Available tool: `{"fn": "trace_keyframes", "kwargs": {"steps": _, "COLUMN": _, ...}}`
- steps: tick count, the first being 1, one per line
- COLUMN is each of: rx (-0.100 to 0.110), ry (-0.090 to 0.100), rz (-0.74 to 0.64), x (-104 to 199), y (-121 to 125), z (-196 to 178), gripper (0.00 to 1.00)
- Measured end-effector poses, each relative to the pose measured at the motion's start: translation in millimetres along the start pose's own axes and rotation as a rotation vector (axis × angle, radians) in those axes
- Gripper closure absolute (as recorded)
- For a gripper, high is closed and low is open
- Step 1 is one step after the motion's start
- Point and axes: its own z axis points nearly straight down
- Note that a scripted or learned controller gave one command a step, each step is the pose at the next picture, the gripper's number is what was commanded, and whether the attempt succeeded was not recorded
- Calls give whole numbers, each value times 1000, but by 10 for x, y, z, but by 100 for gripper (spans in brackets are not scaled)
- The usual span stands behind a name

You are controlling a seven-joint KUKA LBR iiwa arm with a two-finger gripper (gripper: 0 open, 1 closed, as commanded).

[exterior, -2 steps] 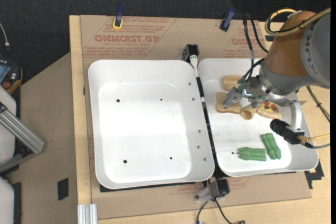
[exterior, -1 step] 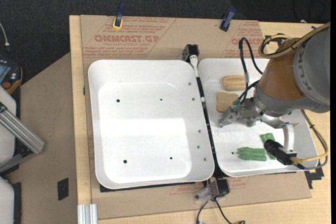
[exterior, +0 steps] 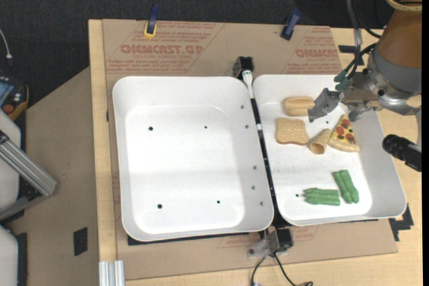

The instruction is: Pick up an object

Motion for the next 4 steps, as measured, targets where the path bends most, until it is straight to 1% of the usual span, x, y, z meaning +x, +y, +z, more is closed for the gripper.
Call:
{"fn": "trace_keyframes", "kwargs": {"steps": 1, "rx": 35, "ry": 4, "rz": 6, "x": -169, "y": 33, "z": 1893, "gripper": 0}}
{"fn": "trace_keyframes", "kwargs": {"steps": 2, "rx": 8, "ry": -2, "rz": 3, "x": -350, "y": 419, "z": 994, "gripper": 0}}
{"fn": "trace_keyframes", "kwargs": {"steps": 3, "rx": 20, "ry": 3, "rz": 2, "x": -132, "y": 576, "z": 2052, "gripper": 0}}
{"fn": "trace_keyframes", "kwargs": {"steps": 4, "rx": 16, "ry": 1, "rz": 2, "x": -145, "y": 584, "z": 1903, "gripper": 100}}
